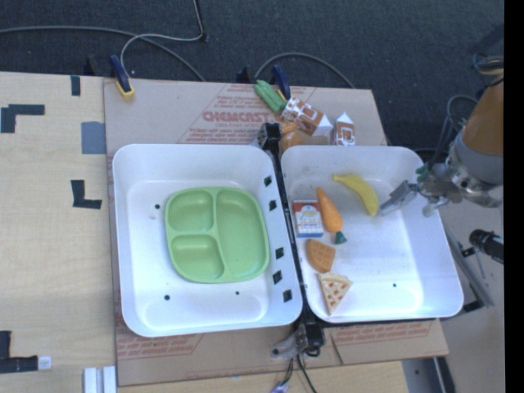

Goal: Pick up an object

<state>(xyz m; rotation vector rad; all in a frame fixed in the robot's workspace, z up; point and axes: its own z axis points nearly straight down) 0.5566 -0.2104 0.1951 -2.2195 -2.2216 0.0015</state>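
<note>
The right bin holds a yellow banana, an orange carrot, a small red and white box, an orange bread-like piece and a pizza slice. My gripper hangs over the bin's right side, just right of the banana and apart from it. Its two fingers are spread and nothing is between them. The grey arm with its orange band comes in from the right edge.
The left bin bears a green divided plate. Behind the bins lie a green toy and small cartons on the cardboard. Clamps and cables sit at the back edge.
</note>
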